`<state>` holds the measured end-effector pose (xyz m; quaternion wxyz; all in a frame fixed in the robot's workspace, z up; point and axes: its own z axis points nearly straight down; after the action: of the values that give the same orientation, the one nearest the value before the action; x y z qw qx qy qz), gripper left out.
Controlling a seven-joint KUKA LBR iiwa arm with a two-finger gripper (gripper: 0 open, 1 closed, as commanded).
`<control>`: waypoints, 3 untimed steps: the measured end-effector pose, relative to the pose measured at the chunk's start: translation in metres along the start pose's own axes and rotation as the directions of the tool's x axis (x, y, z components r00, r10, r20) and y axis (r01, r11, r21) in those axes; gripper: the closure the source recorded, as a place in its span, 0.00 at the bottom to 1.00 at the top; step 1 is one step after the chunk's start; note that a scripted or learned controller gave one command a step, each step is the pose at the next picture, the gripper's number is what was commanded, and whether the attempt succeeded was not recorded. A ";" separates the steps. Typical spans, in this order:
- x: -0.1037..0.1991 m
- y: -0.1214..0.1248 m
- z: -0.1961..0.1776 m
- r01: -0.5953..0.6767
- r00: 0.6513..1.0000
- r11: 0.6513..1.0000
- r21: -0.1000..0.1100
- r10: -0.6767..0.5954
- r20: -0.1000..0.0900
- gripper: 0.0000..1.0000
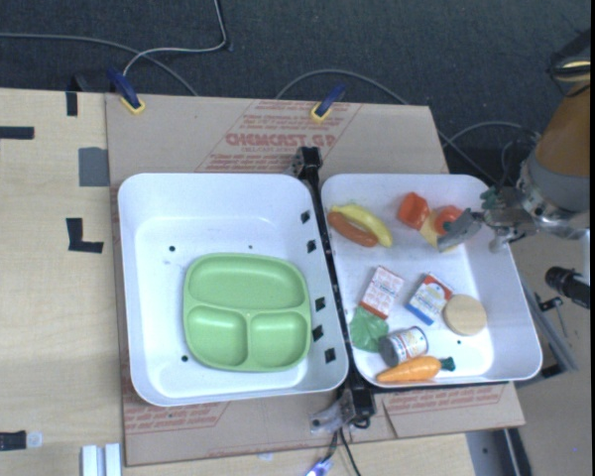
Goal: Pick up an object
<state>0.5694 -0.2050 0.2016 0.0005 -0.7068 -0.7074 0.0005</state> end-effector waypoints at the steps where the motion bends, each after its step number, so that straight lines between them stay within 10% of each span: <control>1: -0.006 0.072 0.113 0.002 1.000 1.000 -0.007 -0.002 0.004 0.00; 2: -0.013 0.100 0.115 0.002 1.000 1.000 -0.004 -0.002 0.002 0.00; 3: 0.038 -0.001 0.115 -0.001 1.000 1.000 -0.003 0.001 0.000 0.00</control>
<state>0.5681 -0.1668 0.0865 -0.0008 -0.7070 -0.7072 -0.0005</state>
